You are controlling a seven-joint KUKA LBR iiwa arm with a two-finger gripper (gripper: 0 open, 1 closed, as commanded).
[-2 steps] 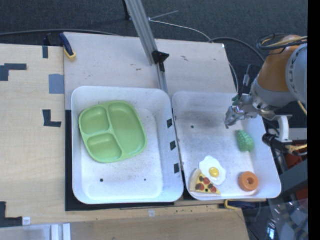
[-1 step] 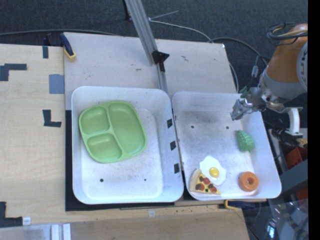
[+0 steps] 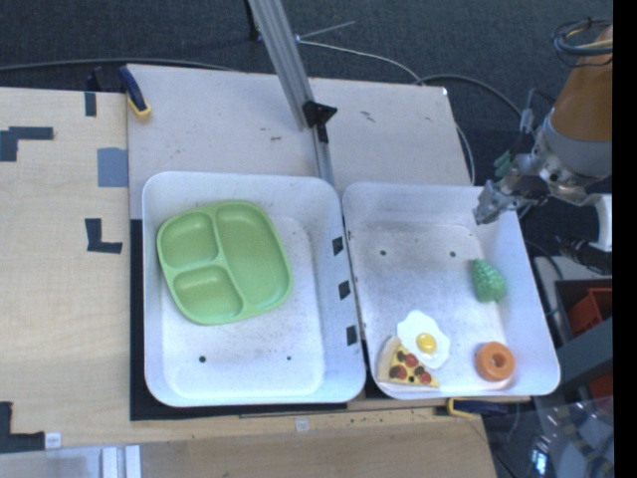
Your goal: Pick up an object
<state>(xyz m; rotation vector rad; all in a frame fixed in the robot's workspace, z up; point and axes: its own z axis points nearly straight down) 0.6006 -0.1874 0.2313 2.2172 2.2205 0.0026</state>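
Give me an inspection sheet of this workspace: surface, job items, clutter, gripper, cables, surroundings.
Surface: two white bins side by side, left bin and right bin, both scuffed with dark specks.
Job's things: in the right bin, green broccoli toy, fried egg toy, pizza slice toy, orange donut toy.
Clutter: green divided plate in the left bin.
Gripper: gripper at the right bin's far right rim, nothing seen held.
Cables: black cable behind the bench.
Surroundings: slanted metal pole; dark carpet.
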